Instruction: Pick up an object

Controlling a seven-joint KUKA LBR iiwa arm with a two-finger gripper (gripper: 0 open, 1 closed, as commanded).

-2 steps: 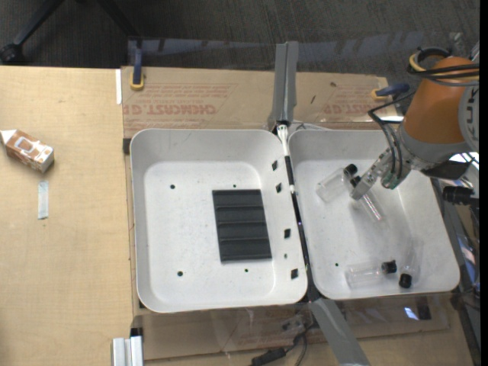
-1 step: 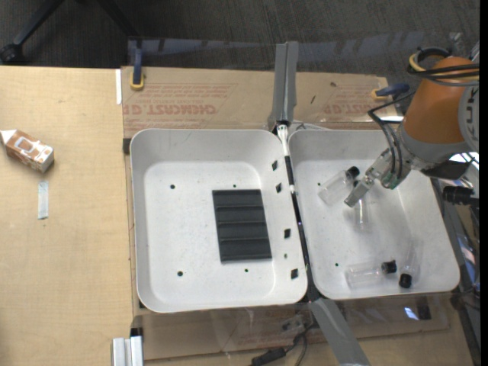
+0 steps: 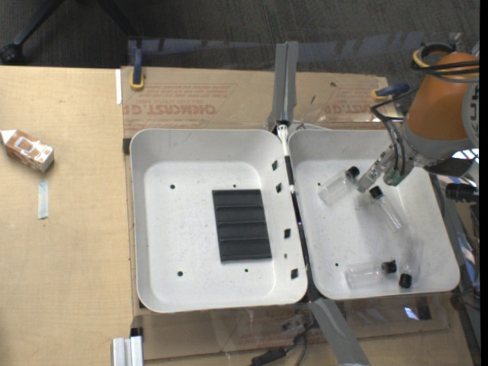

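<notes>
Two clear vials with black caps [image 3: 377, 271] are lying at the near edge of the right bin [image 3: 435, 284], well below the pincer [image 3: 379, 178], which is hanging over the upper part of that bin. Whether the pincer is open or closed cannot be told from here. Just to its left another clear vial [image 3: 336, 186] is resting, its black cap pointing toward the pincer. Just below the pincer a fourth vial [image 3: 386, 207] is lying at a slant. Far to the left, the left bin [image 3: 152, 280] is holding a ridged black block [image 3: 242, 224]. Farther left still, a small carton [image 3: 29, 150] is sitting on the counter [image 3: 61, 280].
</notes>
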